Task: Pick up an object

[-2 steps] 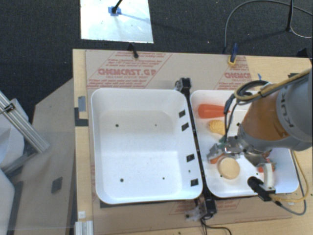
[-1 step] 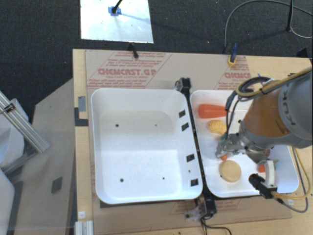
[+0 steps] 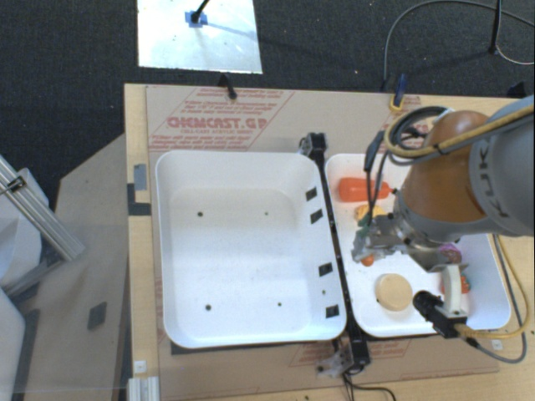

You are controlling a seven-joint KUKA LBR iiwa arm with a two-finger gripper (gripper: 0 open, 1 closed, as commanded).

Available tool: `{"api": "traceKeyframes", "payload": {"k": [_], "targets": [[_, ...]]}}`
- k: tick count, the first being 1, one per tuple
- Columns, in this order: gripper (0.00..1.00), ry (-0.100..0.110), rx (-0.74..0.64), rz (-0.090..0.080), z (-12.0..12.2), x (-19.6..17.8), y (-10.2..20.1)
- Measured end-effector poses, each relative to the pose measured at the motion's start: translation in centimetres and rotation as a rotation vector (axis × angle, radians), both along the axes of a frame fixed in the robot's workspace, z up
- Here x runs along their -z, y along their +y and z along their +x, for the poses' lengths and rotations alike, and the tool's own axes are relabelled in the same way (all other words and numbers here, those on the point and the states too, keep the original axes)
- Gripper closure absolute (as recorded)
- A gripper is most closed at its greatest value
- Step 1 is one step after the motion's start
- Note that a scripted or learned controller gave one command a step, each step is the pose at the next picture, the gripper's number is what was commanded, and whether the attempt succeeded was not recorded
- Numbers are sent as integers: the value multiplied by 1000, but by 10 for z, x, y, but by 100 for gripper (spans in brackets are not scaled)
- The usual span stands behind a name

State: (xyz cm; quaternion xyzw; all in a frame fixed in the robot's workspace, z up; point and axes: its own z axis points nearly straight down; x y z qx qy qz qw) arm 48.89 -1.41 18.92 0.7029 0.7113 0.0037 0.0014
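The right bin (image 3: 501, 312) holds several small things. An orange oblong object (image 3: 358, 189) lies near its far left corner. A tan round disc (image 3: 393, 291) rests near the front. My gripper (image 3: 368, 246) is down in the bin's left half, between those two. A small red piece (image 3: 367, 261) shows just at its tip, and a yellow bit (image 3: 365, 216) lies just behind it. A purple item (image 3: 451, 249) peeks out under the wrist on the right. The arm hides the middle of this bin.
The left bin (image 3: 242, 249) sits beside the right one, with a black divider rail (image 3: 330, 232) between them. Yellow and black cables (image 3: 410, 132) loop above the arm at the bin's far side. A cardboard sheet (image 3: 217, 119) lies under both bins.
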Motion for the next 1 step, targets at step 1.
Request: {"api": "traceKeyframes", "payload": {"k": [1], "targets": [[100,6,0,0,-2,5,66]]}}
